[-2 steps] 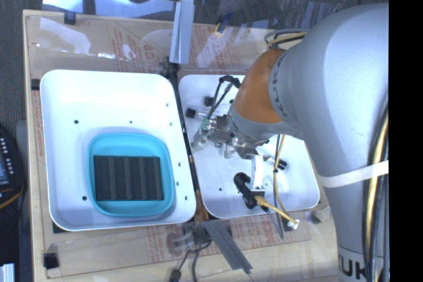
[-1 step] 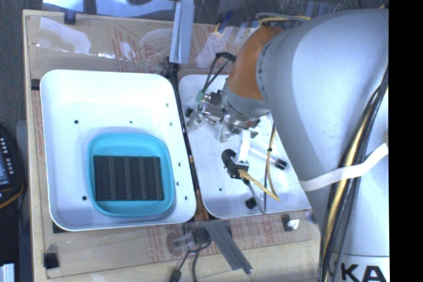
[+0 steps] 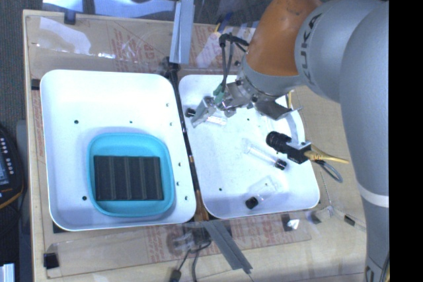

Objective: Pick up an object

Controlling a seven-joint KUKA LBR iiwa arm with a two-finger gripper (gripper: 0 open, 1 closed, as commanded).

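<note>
Small dark object [image 3: 192,113] sits in the right bin [image 3: 301,198], near its upper left corner and close to the wall shared with the other bin. It is black, stubby and too small to make out a shape, with a bit of clear material just beside it on the lower right. Counts: two white bins, one dark object, one clear tube, one clear vial, one teal tray. The clear tube [image 3: 263,152] has a black end and lies at a slant mid-bin, well apart from the dark object. The clear vial [image 3: 259,196] has a black cap and lies near the bin's bottom edge. The left bin [image 3: 59,96] holds the teal tray [image 3: 99,148], a rounded rectangle with a dark ribbed insert, lying flat in the bin's lower half. The gripper [image 3: 207,107] is down inside the right bin, hanging from the orange-banded wrist and reaching in from the right. The dark object lies just left of and slightly below the gripper's tip, very near it. Can't tell if they touch, nor whether the jaws are apart or together. Nothing is visibly clamped between them.
</note>
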